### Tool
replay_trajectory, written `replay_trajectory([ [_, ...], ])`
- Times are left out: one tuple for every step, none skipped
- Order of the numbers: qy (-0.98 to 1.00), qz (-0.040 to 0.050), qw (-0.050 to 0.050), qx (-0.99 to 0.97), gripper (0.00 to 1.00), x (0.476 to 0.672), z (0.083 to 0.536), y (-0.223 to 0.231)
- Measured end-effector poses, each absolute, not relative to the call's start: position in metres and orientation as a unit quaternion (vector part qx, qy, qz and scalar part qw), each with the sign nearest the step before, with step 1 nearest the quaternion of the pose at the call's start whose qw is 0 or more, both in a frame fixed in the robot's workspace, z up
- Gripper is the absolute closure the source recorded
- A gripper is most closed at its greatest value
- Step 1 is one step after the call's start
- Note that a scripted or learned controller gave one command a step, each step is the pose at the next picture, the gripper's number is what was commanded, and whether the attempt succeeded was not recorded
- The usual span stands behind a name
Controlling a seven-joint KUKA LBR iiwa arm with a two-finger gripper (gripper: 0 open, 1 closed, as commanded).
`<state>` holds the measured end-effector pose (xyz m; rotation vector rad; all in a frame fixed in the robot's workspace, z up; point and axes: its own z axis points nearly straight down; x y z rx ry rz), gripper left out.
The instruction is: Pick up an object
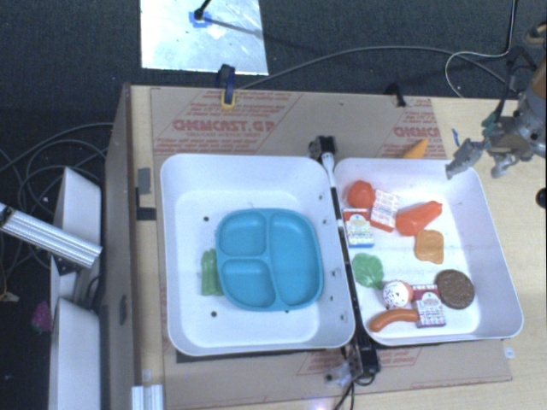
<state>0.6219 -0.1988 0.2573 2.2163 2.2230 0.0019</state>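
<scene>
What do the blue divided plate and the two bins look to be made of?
Blue divided plate: likely molded plastic, smooth with a soft sheen on its compartment ridges. Left bin and right bin: probably thin white plastic, glossy, with rounded molded corners.

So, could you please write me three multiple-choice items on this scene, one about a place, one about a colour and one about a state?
1. Where does the divided plate lie?
A. In the left bin
B. In the right bin
C. On the bench outside both bins

2. What colour is that plate?
A. Red
B. Blue
C. Yellow

3. How does the gripper stand to the toy food?
A. It grips the brown round piece
B. It presses on the sausage
C. It hangs at the far right corner of the right bin, apart from all pieces

Answers:
1. A, as the plate sits inside the left bin, beside a green piece.
2. B, as its whole surface is light blue.
3. C, as the gripper is over the right bin rim, and the brown round piece and the sausage lie untouched near the front.
</scene>
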Motion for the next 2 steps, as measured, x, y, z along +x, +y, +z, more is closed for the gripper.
replay_trajectory([
  [0.707, 0.0032, 0.005, 0.707, 0.0, 0.623, 0.123, -0.207],
  [0.707, 0.0015, 0.007, 0.707, 0.0, 0.611, 0.09, -0.166],
])
